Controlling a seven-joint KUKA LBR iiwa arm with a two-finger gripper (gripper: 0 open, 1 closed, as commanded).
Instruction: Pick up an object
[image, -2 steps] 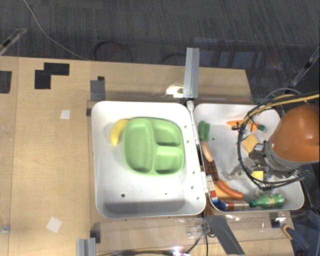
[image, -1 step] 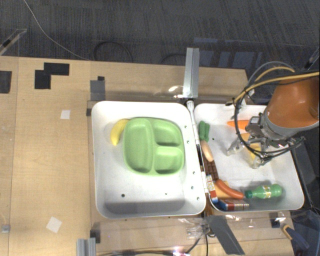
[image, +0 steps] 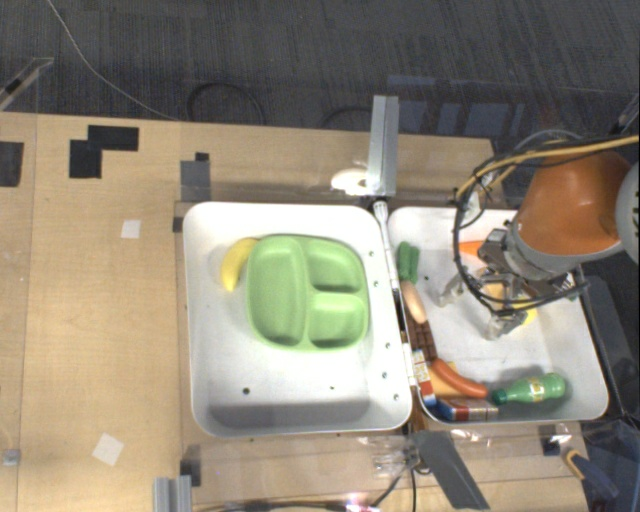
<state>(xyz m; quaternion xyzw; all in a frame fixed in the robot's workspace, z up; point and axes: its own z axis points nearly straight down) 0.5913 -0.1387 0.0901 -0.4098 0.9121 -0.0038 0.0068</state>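
Hovering low over the right bin (image: 590, 395), the gripper (image: 505, 318) hides under its wrist; spread or pinching, I cannot tell. A yellow piece (image: 527, 316) lies just beside it. Risk: closing off-centre would nudge that piece aside, ungrasped

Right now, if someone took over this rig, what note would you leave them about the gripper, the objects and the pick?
Gripper: low inside the right bin, near its middle; whether it grips anything cannot be seen.
Right bin: green bottle and hot dog along the front edge, a green item by the left wall.
Left bin: green divided plate with a banana beside it.
Done: arm is down in the right bin.
Left: confirm a grasp, then lift.
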